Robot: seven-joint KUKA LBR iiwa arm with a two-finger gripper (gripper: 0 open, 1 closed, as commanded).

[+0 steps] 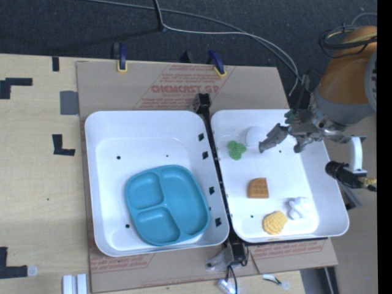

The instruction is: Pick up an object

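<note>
Nothing lifted yet: gripper (285, 141) open, empty, above right bin (318, 164) far edge near white ball (253, 136).

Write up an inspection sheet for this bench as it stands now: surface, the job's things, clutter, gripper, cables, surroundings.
Surface: cardboard sheet on a wooden bench, bearing the left bin and right bin side by side.
Job's things: in the right bin, a green piece, a white ball, a waffle-like square, a yellow corn-like piece and a small white figure, all apart from one another.
Clutter: blue divided plate in the left bin.
Gripper: gripper open, over the right bin's far part, beside the white ball, holding nothing.
Cables: thin cable across the dark floor beyond the bench.
Surroundings: two clamps on the cardboard's far edge; black tape marks on the bench.
</note>
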